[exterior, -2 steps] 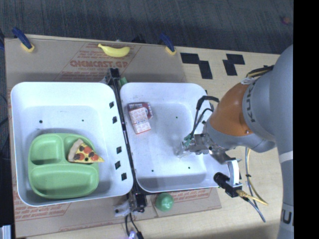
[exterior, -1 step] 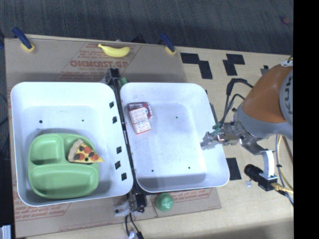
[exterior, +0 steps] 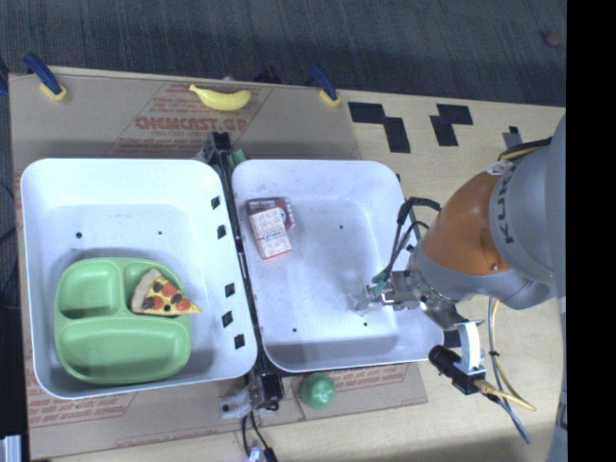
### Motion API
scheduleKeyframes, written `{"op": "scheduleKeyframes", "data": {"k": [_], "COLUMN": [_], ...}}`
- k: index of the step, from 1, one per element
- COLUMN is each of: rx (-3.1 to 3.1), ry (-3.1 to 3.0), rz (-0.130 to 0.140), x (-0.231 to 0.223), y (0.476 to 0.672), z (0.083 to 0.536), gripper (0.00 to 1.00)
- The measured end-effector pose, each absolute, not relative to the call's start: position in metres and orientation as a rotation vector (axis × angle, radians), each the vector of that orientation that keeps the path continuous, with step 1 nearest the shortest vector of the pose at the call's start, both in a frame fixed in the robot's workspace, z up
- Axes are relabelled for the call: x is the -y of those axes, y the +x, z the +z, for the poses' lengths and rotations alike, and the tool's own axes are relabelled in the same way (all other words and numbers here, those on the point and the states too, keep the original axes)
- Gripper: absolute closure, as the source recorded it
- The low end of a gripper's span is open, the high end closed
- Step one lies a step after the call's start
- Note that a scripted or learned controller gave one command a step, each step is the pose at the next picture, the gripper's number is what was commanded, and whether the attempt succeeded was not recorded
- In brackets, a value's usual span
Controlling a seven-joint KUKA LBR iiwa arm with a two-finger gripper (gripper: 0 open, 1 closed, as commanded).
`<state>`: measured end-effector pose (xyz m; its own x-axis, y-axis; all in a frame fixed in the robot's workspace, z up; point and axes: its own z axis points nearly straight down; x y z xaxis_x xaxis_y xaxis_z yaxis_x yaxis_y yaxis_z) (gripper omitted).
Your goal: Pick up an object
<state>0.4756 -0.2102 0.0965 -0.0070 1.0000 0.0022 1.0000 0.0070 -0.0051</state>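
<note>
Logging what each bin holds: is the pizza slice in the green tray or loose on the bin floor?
In the tray. The pizza slice lies in the upper right compartment of the green divided tray, in the left bin.

Red letters on the brown cardboard sheet (exterior: 289, 114) behind the bins, faded, maybe "CHEMCAST". More red print along the cardboard's front edge, too small to read. White letters "KU" on the grey arm (exterior: 525, 210).
</note>
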Motion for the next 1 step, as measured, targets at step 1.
{"op": "scheduleKeyframes", "data": {"k": [1], "rx": [2.231], "ry": [-2.207], "rz": [0.002], "x": [0.2106], "y": [0.4771], "z": [0.1076], "gripper": [1.0]}}
